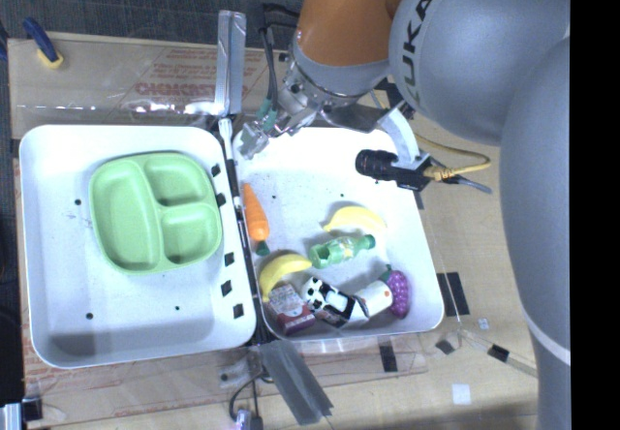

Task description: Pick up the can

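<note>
The can (289, 308) is small and dark red with a pale label. It lies on its side at the front left corner of the right bin (315, 159), wedged beside a black-and-white cow toy (329, 300). My gripper (258, 134) hangs under the orange wrist band at the bin's back left corner, near the divider between the bins. It is far from the can, roughly a bin length behind it, and I see nothing held in it.
The right bin also holds a carrot (255, 213), two yellow fruits (356, 218) (281, 269), a green bottle (341, 249), a white-and-red bottle (374, 297) and a purple eggplant (398, 291). A green divided plate (155, 210) lies in the left bin (58, 322).
</note>
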Available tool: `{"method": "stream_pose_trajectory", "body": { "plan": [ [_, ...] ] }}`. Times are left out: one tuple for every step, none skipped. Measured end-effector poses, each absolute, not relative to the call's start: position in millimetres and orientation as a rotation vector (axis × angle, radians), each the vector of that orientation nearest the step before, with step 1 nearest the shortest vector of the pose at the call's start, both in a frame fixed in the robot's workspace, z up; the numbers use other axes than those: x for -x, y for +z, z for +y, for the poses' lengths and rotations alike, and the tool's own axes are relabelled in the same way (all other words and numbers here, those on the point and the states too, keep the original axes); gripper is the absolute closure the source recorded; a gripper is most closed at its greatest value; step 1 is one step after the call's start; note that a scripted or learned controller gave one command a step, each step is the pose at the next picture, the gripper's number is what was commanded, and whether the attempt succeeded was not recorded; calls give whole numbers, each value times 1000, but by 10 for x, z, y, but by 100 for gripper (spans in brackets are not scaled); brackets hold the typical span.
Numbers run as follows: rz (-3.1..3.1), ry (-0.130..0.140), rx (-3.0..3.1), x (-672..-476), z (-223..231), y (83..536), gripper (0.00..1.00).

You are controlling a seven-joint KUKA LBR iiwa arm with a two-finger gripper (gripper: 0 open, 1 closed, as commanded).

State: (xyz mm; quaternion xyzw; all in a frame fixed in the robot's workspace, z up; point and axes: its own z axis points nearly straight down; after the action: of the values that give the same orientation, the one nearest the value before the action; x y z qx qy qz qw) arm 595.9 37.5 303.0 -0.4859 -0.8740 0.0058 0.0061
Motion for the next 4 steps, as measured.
{"method": "stream_pose_trajectory", "body": {
  "plan": [
    [-2732, 26, 1513, -5962, 374, 3094, 100],
    [-2809, 12, 1391, -5695, 1068, 2971, 100],
    [-2806, 21, 1382, -5697, 1069, 3035, 100],
    [-2804, 30, 1375, -5701, 1067, 3100, 100]
  ]
}}
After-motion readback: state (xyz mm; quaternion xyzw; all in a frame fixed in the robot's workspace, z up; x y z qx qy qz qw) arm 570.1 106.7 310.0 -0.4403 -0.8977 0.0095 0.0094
